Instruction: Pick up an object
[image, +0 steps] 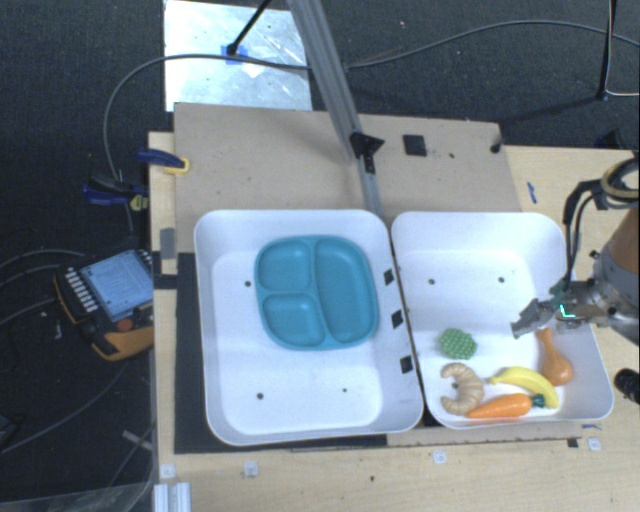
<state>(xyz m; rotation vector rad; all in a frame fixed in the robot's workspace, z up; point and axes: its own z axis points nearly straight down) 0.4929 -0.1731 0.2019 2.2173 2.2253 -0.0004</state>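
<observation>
The right bin (480, 255) holds several toy foods near its front right corner: a green round piece (458, 343), a tan croissant (460, 388), an orange carrot (500, 407), a yellow banana (527, 380) and a brown drumstick (554, 360). My gripper (540, 318) hangs low over the right side of this bin, just above the thin upper end of the drumstick. A small green light glows on the gripper body. Nothing is visibly held.
The left bin (230, 380) carries a blue divided plate (317, 292). The divider between the bins bears black clips (395, 300). A grey pole (335, 80) slants over the back of the bench. Cables and a handheld pendant (110, 290) lie off the bench at left.
</observation>
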